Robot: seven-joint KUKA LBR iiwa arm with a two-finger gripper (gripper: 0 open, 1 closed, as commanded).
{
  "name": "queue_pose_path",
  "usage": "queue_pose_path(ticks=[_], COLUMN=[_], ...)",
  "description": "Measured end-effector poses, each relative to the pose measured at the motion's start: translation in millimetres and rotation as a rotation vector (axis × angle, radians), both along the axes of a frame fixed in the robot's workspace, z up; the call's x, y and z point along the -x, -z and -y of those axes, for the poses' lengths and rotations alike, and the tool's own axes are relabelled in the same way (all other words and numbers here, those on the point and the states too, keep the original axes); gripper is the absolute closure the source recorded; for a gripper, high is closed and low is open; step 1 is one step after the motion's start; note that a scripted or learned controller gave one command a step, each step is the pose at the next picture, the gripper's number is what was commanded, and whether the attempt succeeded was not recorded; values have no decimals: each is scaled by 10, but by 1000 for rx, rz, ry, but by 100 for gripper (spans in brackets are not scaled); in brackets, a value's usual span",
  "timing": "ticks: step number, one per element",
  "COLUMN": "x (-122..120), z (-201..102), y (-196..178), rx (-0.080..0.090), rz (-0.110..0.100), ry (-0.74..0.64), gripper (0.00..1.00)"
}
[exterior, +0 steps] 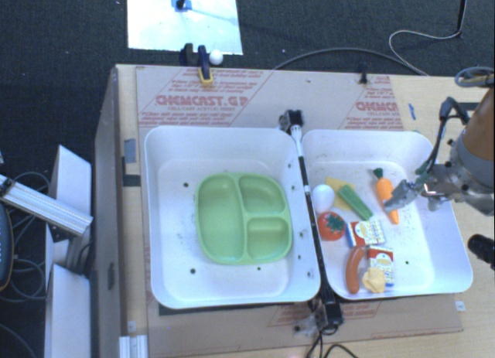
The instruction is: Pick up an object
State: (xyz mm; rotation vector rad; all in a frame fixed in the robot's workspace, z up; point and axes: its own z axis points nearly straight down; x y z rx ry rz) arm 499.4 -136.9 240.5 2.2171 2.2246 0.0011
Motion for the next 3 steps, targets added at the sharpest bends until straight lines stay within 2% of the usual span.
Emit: queue_pose_path(ticks=[1,2,3], x=[65,45,48], z=[-304,-301,-303], y=[1532,1411,1415], rx=[2,2,2], rz=[10,15,14], ry=[1,1,0], gripper=[0,100,0])
